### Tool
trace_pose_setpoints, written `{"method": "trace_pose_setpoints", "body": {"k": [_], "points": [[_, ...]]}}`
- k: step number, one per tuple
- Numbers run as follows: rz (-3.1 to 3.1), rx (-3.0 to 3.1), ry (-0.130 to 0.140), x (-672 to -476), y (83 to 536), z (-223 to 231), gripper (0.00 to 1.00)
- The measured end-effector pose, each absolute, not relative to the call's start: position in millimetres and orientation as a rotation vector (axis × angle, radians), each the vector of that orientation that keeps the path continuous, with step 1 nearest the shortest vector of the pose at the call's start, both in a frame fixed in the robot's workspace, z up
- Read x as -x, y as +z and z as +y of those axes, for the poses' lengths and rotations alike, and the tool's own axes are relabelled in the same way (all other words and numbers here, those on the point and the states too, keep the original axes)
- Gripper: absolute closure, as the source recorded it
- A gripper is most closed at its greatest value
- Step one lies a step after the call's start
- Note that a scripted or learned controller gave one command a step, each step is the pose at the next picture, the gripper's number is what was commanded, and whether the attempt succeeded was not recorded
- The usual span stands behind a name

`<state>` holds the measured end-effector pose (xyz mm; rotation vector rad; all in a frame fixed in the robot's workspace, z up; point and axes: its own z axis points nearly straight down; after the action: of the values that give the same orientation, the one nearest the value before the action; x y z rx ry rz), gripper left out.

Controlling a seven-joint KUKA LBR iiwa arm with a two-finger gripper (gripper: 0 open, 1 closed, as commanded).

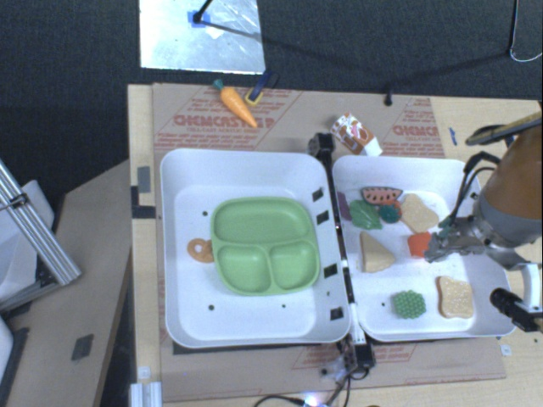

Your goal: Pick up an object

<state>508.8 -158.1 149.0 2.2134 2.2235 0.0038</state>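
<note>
The right bin [399, 166] holds several toy foods. Among them are a watermelon slice [381, 196], a green leafy piece [365, 215], a pale bread slice [417, 213], a cheese wedge [374, 253], a small orange-red piece [417, 244], a green broccoli [409, 304] and a toast slice [456, 298]. My gripper [439, 248] is low in this bin, right beside the orange-red piece on its right side. The grey and orange arm [509, 193] reaches in from the right edge. Nothing is lifted off the bin floor.
The left bin [246, 170] holds a green divided plate [263, 244] and a small orange ring [200, 250]. Behind the bins, on the cardboard, lie a toy carrot [238, 106] and a small packet [355, 134]. A silver sheet [202, 24] lies farther back.
</note>
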Motion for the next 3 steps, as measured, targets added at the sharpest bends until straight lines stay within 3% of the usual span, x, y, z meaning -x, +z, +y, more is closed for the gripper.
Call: {"method": "trace_pose_setpoints", "body": {"k": [2, 3], "points": [[2.224, -2.214, 0.003, -516.1, 226, -162, 1.0], [2.23, -2.209, 0.005, -522.6, 236, -110, 1.0]]}}
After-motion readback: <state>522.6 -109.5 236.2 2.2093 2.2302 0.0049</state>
